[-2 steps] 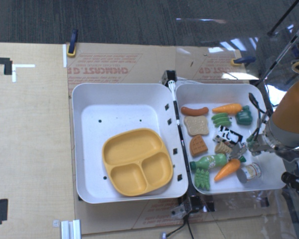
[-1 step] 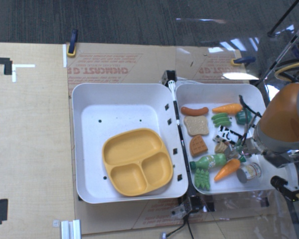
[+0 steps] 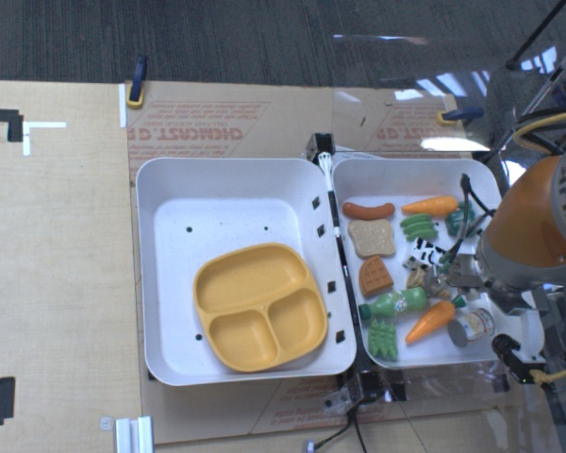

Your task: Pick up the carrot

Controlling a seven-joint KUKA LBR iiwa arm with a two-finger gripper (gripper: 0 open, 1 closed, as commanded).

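Two white bins are seen side by side on the bench: the left bin [image 3: 160, 253] holds a yellow divided plate [image 3: 259, 305], and the right bin [image 3: 495, 343] is crowded with toy food. Two carrots are present in that bin. One carrot [image 3: 430, 205] lies near the far wall, beside a sausage [image 3: 369, 210] and above a green pea pod [image 3: 418, 226]. A second carrot [image 3: 429, 320] lies toward the near side, tilted, with its leafy end close to the gripper [image 3: 450, 276], which is lowered among the toys at about the middle of the bin. Whether the gripper is spread or pressed together cannot be told, since its tips are lost in the clutter and shadowed by the wrist. Trouble could be expected from the crowding: the near carrot is hemmed in by a green vegetable [image 3: 399, 301], a grey can [image 3: 472, 327] and a slice of toast [image 3: 375, 276], so a neighbour might be pinched instead, or the carrot might be nudged aside. The tapered, smooth shape could also be squeezed out of a grip taken near the thin end. It cannot be judged which carrot is being aimed at. The small black-and-white object [image 3: 422, 249] near the gripper is too small to be identified, and much of the bin's right side is hidden by the arm [image 3: 538, 220].
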